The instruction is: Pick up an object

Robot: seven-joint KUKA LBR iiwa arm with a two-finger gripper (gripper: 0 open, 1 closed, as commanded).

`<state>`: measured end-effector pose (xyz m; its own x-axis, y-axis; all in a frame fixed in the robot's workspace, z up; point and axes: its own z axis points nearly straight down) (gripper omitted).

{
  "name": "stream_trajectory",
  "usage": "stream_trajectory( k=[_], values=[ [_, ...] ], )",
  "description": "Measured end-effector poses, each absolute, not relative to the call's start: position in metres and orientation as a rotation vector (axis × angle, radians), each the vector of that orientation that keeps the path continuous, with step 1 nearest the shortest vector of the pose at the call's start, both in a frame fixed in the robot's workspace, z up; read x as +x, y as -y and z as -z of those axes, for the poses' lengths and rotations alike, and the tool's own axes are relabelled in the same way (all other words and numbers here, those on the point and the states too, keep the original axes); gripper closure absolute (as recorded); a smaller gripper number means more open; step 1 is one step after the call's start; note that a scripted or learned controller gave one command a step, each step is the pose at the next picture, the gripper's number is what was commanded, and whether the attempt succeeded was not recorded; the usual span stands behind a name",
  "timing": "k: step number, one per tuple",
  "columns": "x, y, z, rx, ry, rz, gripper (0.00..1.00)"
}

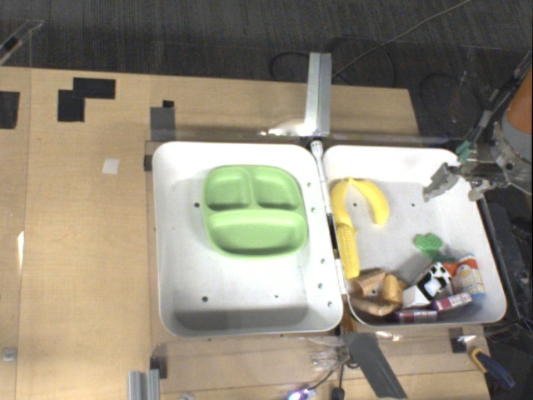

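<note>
Objects for picking lie well to the left of and below the pincer (456, 180), and none is claimed yet. Farthest left of it, in the other bin (166, 223), sits a green divided plate (253, 207), flat and broad — a poor thing to pinch, I judge. Nearer, just across the divider, a yellow banana (372, 198) curves beside a corn cob (346, 236) that runs along the right bin's (400, 158) left wall. Below the pincer and a little left of it lies a small green piece (429, 242), and lower still a heap of brown bits, a black-and-white item and small bottles (433, 294) crowds the bin's near corner. The pincer itself hangs at the upper right of that bin, over bare white floor, touching nothing and holding nothing; its two fingers look spread apart, released. The step in hand looks like the approach: the next move calls for choosing a target — the banana seems the clearest — travelling left and descending over it.
</note>
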<state>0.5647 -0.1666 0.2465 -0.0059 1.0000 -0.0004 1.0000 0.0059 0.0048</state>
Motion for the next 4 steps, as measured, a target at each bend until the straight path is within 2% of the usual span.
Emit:
stream_trajectory(
  k=[1, 2, 3, 4],
  values=[
    [0.597, 0.127, -0.121, 2.053, -2.374, -0.004, 0.00],
    [0.586, 0.116, -0.090, 2.012, -2.398, -0.012, 0.00],
    [0.590, 0.077, -0.187, 1.919, -2.479, -0.008, 0.00],
    [0.592, 0.076, -0.198, 1.914, -2.478, -0.014, 1.00]
  ],
)
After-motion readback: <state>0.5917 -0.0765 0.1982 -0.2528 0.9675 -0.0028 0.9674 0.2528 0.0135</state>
